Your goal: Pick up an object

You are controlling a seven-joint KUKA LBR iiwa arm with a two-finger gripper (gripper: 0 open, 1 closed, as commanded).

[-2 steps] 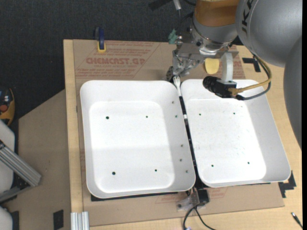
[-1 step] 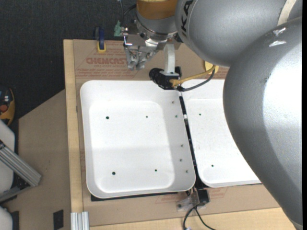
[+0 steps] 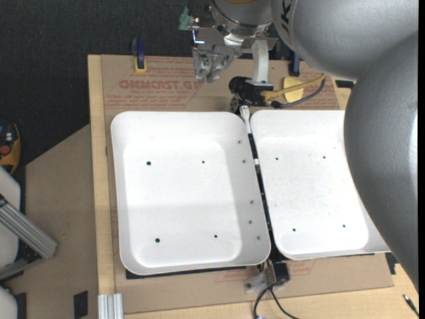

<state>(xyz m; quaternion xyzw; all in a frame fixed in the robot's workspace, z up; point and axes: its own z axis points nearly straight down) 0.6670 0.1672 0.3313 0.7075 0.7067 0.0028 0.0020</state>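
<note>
We find a dark, textured backdrop behind a brown board (image 3: 166,88) that bears printed lettering and carries two shallow white bins side by side. The left bin (image 3: 133,178) and the right bin (image 3: 312,198) meet along a dark seam, and we see only small dark dots on their floors; we can make out no loose object lying in either one. The grey arm (image 3: 358,25) enters from the 3 o'clock side and crosses the upper part of the view, its orange band at 12 o'clock. The gripper (image 3: 211,70) hangs above the board beyond the far rim of the left bin, near that bin's far right corner, at roughly 12 o'clock of the scene. We see nothing clamped in it; whether it is apart or together we cannot tell at this size and angle. A blue clamp (image 3: 139,53) sits at 11 o'clock on the board's far edge, and a black fitting (image 3: 244,88) with a yellowish part (image 3: 292,88) lies just beside the gripper toward 3 o'clock. In our judgement the pick has not begun: no candidate is identified, so its direction and long axis from the gripper remain undetermined. Both bin floors lie toward 6 o'clock of the gripper, the left bin nearer.
</note>
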